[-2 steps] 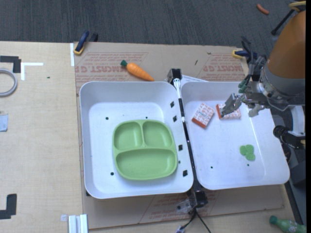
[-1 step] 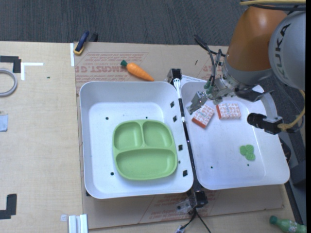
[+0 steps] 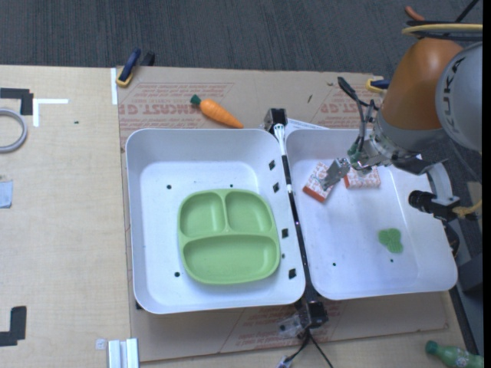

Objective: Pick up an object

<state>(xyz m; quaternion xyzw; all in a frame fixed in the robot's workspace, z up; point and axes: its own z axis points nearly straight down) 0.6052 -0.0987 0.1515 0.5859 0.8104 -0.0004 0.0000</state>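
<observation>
At the bottom edge you see a black clamp [image 3: 307, 314] where the two bins meet, and a green bottle [image 3: 453, 352] lying at 5 o'clock on the floor. Just above, the left bin [image 3: 146, 228] carries a green divided plate [image 3: 228, 236] at its centre. In the right bin [image 3: 430, 278] a small green lump [image 3: 391, 241] sits toward 4 o'clock, well apart from everything else.

Further up that bin, at about 11 o'clock, you find a red-and-white packet [image 3: 316, 183] lying tilted, and a second red-and-white packet [image 3: 364, 179] just beside it toward 3 o'clock. The gripper [image 3: 334, 174] hangs between the two, its dark fingers [image 3: 331, 176] low over the first packet — whether they are clenched, released or touching it, you cannot tell from here.

Beyond the bins, a toy carrot [image 3: 218, 112] rests on the cardboard [image 3: 169, 98] at 12 o'clock of the left bin — a blue-and-yellow tool [image 3: 128, 67] lies farther off at 11 o'clock.
</observation>
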